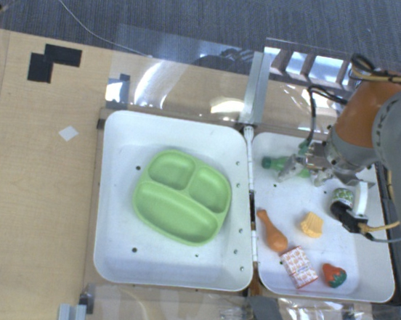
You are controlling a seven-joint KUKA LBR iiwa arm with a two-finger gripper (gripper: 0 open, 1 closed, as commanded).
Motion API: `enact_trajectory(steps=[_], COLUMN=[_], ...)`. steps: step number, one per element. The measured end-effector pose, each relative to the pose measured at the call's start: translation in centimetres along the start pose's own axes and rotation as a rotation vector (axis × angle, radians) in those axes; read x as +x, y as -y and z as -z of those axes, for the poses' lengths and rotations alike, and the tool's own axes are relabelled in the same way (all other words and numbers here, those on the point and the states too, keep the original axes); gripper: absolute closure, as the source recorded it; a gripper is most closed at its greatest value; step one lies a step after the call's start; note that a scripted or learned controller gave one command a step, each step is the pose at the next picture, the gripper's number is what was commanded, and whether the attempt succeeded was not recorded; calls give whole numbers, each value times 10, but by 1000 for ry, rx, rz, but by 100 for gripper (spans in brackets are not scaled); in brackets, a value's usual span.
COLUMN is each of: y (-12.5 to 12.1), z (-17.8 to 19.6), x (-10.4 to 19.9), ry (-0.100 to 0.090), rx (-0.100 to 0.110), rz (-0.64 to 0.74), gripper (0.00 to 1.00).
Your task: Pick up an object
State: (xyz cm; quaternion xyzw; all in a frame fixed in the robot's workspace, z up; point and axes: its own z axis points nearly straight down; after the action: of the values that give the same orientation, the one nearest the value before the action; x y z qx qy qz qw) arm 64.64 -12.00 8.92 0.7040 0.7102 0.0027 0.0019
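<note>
Two white bins [100, 252] on bench [28, 191]

arm comes in from the right, orange band up top, gripper [303, 168] down low pointing left-ish

In the right bin [381, 289], the centre lies open; the carrot [272, 231], yellow block [312, 224], patterned packet [298, 267] and strawberry [333, 275] crowd five to seven o'clock. The arm [380, 128] blocks twelve to two o'clock.
</note>
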Motion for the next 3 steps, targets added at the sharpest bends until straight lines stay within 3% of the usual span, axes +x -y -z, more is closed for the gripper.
enact_trajectory(steps=[1, 2, 3], y=[-16, -19, 87], z=[-2, 9, 4], x=[-3, 0, 20], ry=[-10, -11, 2], rx=[48, 46, -9], rz=[6, 15, -6], gripper=[0, 100, 100])
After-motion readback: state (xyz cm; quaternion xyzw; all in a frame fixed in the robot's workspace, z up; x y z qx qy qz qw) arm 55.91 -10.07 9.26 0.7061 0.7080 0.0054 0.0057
